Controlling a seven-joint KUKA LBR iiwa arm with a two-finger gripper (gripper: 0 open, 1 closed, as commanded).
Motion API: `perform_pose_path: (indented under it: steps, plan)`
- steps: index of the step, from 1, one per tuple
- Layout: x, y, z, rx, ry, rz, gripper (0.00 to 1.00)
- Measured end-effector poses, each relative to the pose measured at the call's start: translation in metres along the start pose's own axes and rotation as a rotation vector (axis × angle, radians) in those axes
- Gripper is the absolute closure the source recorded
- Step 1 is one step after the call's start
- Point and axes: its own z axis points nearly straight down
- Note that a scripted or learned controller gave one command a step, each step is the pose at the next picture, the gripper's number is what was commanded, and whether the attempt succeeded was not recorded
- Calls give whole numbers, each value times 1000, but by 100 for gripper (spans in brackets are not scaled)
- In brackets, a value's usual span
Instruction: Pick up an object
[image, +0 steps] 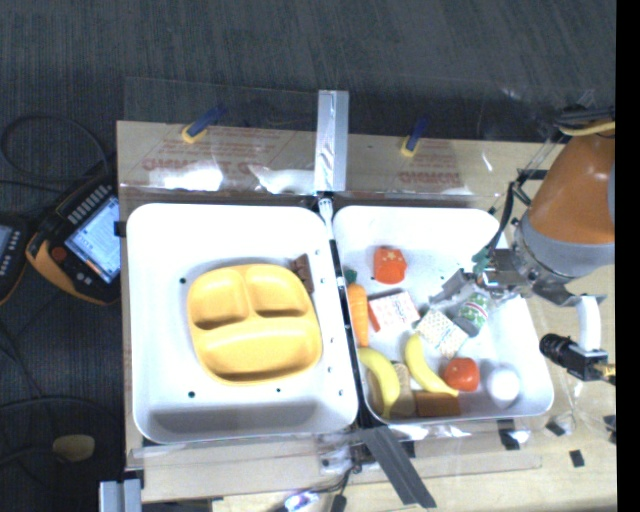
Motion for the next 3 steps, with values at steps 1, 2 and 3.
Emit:
perform_pose_path:
  steps: [1,2,3]
  plan:
    - [-56,31,95,-32,-17,25,0]
    - [-52,14,114,-35,-4,112,0]
    - [-71,21,88,-1,1,-24,0]
